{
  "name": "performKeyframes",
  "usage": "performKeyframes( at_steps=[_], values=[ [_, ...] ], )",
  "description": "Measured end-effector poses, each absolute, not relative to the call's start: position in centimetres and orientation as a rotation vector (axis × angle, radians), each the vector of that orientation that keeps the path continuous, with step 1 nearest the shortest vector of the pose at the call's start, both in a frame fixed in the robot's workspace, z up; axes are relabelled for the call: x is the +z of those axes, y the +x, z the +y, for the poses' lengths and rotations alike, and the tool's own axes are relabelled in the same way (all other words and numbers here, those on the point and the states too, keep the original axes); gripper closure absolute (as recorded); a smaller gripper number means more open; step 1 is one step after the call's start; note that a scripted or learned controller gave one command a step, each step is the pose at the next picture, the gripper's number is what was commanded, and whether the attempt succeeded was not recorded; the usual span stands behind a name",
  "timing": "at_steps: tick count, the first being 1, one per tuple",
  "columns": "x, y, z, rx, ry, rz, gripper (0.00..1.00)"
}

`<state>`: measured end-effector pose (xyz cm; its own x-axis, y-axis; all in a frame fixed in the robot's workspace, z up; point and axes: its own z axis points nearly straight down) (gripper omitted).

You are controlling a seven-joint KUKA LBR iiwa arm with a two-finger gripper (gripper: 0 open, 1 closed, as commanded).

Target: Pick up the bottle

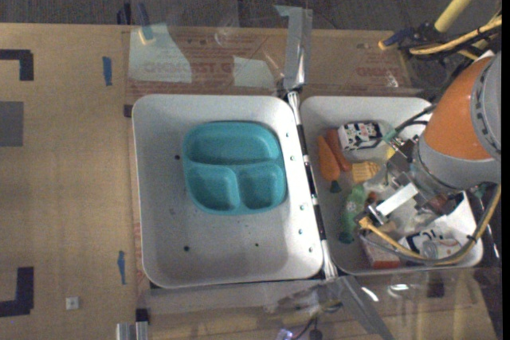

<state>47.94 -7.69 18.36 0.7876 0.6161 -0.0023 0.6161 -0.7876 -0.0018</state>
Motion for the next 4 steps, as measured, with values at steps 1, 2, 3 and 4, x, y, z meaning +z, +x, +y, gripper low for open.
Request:
performKeyframes(
  at_steps=[1, 2, 3, 4],
  values=[
    [18.4, 47.9, -3.0, 0.004, -3.061, -0.707, 0.00],
    [9.3, 48.6, -9.1, -0.028, -3.029, -0.834, 0.00],
    [9.3, 48.7, -12.1, -0.033, -3.100, -0.512, 0.00],
    [23.4, 53.4, -8.6, 0.006, -3.118, -0.367, 0.00]
  ],
)
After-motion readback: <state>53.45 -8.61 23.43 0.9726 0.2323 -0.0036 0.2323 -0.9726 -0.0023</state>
